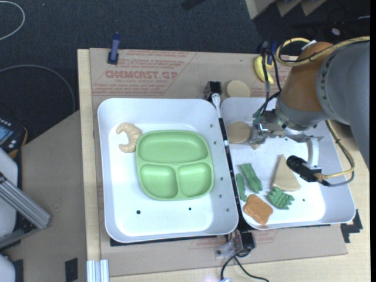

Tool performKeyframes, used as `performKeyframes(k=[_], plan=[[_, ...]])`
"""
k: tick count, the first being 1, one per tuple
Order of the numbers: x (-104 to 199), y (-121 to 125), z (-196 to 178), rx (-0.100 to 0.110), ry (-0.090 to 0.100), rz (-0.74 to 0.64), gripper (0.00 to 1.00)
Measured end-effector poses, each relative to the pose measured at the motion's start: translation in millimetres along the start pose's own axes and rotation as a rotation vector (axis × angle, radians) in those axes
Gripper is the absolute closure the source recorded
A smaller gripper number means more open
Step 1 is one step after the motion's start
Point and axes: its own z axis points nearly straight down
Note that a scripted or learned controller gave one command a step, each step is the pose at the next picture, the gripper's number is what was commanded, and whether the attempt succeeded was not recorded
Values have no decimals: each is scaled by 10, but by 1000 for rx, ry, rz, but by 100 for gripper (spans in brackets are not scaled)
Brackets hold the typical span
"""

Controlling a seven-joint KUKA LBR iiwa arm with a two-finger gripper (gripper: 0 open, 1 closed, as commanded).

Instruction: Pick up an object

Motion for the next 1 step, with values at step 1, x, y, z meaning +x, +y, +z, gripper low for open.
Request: performKeyframes(k=[1], plan=[[-117,482,45,26,1,-2,100]])
